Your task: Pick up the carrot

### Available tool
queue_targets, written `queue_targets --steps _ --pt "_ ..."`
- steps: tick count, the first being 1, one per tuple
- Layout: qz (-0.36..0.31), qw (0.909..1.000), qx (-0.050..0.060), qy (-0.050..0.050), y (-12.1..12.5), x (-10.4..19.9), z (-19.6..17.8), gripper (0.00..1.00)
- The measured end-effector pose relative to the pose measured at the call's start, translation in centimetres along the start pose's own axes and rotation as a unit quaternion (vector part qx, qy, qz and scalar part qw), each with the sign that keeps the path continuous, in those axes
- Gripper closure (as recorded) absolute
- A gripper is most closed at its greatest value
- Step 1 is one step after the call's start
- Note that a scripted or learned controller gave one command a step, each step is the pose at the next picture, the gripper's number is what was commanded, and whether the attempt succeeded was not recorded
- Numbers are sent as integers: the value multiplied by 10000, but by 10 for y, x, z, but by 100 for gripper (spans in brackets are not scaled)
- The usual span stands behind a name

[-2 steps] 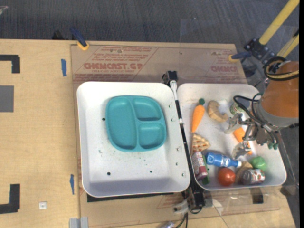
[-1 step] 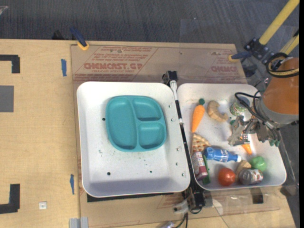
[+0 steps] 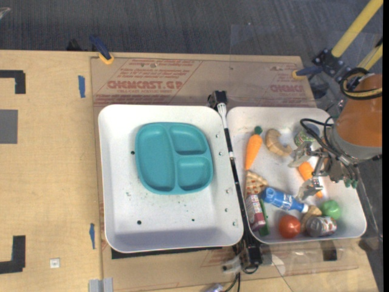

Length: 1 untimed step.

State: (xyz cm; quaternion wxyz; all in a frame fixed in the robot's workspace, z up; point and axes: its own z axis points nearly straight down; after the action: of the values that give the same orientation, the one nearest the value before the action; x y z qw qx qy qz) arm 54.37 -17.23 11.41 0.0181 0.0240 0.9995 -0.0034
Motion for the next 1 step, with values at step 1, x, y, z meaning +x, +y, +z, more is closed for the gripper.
queue_targets --steps 1 --pt "2317 9727 6 121 -37 -22 26 0"
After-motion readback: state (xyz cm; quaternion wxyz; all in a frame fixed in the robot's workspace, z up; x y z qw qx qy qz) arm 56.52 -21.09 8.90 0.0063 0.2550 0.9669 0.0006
